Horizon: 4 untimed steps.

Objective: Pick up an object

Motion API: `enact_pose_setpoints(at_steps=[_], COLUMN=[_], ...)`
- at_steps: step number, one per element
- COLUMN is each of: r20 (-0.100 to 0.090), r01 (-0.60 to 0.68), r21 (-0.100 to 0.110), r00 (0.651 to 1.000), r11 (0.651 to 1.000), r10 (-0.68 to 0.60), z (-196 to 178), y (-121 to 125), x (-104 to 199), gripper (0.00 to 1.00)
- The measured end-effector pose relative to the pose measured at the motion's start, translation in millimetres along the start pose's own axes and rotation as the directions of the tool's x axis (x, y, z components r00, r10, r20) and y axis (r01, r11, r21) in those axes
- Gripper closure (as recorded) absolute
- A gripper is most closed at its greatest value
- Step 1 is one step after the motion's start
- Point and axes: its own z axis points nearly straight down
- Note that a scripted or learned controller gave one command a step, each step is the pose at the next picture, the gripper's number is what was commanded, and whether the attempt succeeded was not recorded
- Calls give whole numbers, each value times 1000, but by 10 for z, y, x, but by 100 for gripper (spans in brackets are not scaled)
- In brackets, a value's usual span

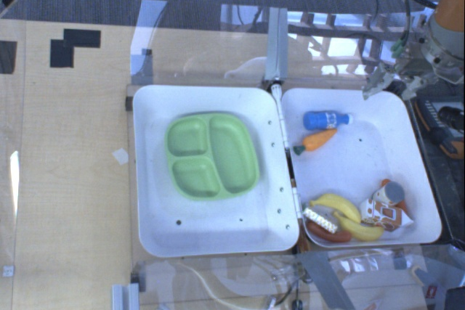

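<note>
The gripper (383,83) hangs over the far right corner of the right bin (378,156) with nothing between its fingers, though whether they are spread or closed cannot be told. In that bin a blue bottle (325,119) lies just above a carrot (317,141) near the far left side, while a banana (347,215), a hot dog (320,226) and a small carton (386,208) crowd the near edge. The left bin (156,178) holds a green divided plate (213,155).
</note>
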Motion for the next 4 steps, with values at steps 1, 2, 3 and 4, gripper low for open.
enact_pose_setpoints(at_steps=[1,2,3,4], r20=[8,3,0,1], r01=[287,181,-51,14], r21=[-16,-41,-3,-4], r00=[958,983,999,1000], r11=[958,983,999,1000], r10=[-287,-181,51,-14], z=[1561,1679,1151,1774], y=[410,379,155,359], x=[286,121,49,90], gripper=[0,0,0,0])
